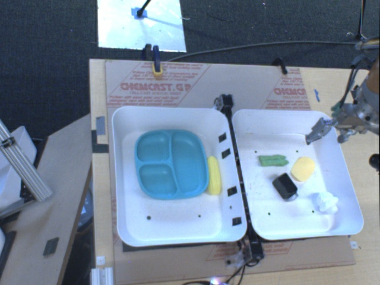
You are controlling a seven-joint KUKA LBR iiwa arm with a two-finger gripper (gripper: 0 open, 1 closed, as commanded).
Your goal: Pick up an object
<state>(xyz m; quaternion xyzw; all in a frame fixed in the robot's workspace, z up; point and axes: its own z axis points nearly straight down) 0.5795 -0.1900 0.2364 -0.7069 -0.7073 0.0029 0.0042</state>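
The right bin (261, 123) holds a green block (273, 160), a pale yellow piece (303, 168), a small black object (285, 186) and a crumpled white item (325, 202). My gripper (329, 132) hangs over the bin's far right corner, above and to the right of the yellow piece, its two fingers spread apart with nothing between them. In the left bin (127, 123) lies a blue divided plate (169, 163) with a yellow banana-shaped toy (214, 176) against its right side.
A black clip strip (230, 159) joins the two bins along the middle. Both bins sit on a cardboard sheet (178, 82) on the bench. A blue-and-yellow clamp (156, 61) stands at the board's far edge.
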